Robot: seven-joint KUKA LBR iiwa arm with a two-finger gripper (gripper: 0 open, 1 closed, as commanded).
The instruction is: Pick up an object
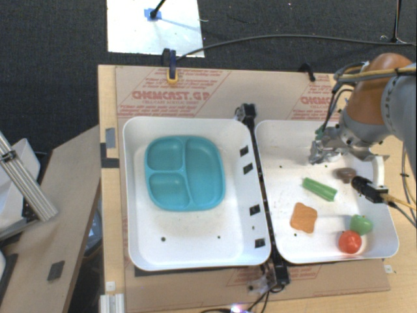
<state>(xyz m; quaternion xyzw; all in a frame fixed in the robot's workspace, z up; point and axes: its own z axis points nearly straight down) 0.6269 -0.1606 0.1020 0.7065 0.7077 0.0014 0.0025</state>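
A teal plate [184, 173] sits in the left bin [137, 240]. In the right bin [280, 142], the gripper [319, 154] hovers at twelve o'clock; whether it is parted I cannot tell. The green stick [319, 188] lies just at its six o'clock: probably light, stiff, slippery; best pinched mid-length, across its narrow width.

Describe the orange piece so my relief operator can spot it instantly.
Look in the right-hand white bin. Near its front edge lies the flat orange piece, below the long green stick and left of the red ball. It alone is orange, squarish and flat.
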